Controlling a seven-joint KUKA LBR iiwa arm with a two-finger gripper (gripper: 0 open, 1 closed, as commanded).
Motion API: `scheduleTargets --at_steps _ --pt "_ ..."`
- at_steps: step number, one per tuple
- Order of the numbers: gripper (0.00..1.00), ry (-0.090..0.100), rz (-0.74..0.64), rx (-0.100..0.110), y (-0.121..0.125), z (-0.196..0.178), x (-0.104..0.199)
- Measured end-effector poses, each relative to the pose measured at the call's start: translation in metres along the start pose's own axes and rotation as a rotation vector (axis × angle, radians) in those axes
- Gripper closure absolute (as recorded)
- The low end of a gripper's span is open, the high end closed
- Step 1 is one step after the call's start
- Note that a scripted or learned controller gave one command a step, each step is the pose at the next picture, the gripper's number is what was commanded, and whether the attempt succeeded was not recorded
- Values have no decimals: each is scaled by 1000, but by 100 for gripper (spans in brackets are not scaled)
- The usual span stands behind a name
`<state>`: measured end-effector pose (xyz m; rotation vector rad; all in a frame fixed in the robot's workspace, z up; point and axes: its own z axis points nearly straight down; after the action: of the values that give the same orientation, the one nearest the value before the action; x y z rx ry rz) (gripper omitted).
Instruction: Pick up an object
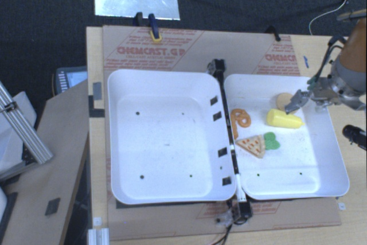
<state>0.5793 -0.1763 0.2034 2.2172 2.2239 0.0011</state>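
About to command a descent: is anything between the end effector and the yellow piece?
Nothing visible. The end effector sits right at the yellow piece, with a tan round piece just behind it.

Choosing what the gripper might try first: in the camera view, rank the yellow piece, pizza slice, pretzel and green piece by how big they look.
1. Yellow piece and pizza slice: too alike to rank.
2. Pretzel.
3. Green piece, partly hidden behind the slice, so unsure.
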Motion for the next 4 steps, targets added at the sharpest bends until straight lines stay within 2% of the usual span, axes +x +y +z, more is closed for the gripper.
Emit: scheduleTargets --at_steps 1,2,3,4 --pt "0 0 -5 -3 46 43 32" --pt "0 0 -3 -2 37 113 71" --pt "100 2 -2 -9 40 97 70" --pt "100 0 -5 -17 2 -82 106"
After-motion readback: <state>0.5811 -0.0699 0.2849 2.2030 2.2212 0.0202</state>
